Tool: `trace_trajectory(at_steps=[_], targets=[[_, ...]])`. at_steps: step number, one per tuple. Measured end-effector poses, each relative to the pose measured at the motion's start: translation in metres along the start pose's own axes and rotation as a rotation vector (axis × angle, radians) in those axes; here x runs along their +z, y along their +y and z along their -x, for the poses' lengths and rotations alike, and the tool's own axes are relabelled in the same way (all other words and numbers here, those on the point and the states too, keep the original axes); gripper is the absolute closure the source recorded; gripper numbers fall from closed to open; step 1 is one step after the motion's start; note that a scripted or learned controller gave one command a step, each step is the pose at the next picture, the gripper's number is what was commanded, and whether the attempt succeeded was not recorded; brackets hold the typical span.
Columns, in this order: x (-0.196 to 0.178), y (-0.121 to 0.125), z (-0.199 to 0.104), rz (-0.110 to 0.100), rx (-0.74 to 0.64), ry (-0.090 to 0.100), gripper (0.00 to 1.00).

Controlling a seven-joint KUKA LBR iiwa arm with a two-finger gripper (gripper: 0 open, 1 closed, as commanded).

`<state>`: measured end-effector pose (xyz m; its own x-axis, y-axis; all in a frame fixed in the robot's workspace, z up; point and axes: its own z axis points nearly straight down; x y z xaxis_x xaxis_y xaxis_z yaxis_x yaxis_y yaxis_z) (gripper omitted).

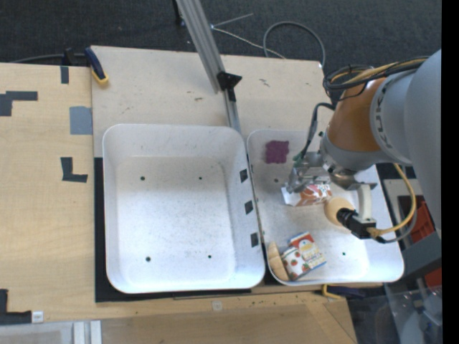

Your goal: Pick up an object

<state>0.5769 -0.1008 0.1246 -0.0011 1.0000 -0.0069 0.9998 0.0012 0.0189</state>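
Note:
My gripper (301, 181) is down in the right bin (373, 267), near its middle. It sits right over a crumpled orange and silver packet (313, 194), touching or very close to it. A purple square block (277, 151) lies at the bin's far end, just behind the gripper. A small carton with a red and white print (303, 254) lies toward the near end. A tan wooden piece (276, 261) rests against the near left wall, beside the carton.
The left bin (122, 192) stands beside the right one, sharing a raised rim. A slanted metal rail (204, 38) crosses above the bins' far edge. A yellow and blue clamp (96, 66) holds the board at the back left. Cables hang off the arm on the right.

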Motion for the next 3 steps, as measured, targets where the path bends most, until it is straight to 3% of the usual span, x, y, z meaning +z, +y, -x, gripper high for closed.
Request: trace_trajectory(at_steps=[1, 2, 3], targets=[[-0.046, 0.01, 0.002, -0.016, 0.0, 0.006, 1.0], [-0.108, 0.017, 0.008, -0.013, 0.0, 0.005, 1.0], [-0.138, 0.018, 0.008, -0.017, 0.0, 0.006, 1.0]])
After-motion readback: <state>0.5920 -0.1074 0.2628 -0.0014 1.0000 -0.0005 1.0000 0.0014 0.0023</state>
